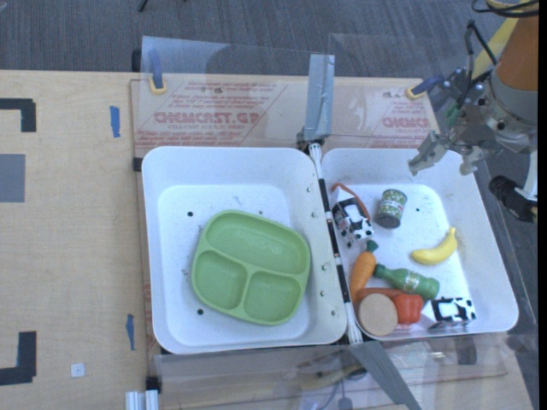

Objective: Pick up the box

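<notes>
Approach step: the gripper [445, 155] hovers over the right bin's [496, 254] far edge, fingers spread, empty; next it must descend onto the box [450, 311].

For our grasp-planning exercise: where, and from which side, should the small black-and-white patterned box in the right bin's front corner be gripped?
Probably grip the black-and-white box across its narrow width at mid-length, from straight above. It lies flat along the white bin's front wall, with a red toy close beside it, so sideways approaches look blocked.
</notes>
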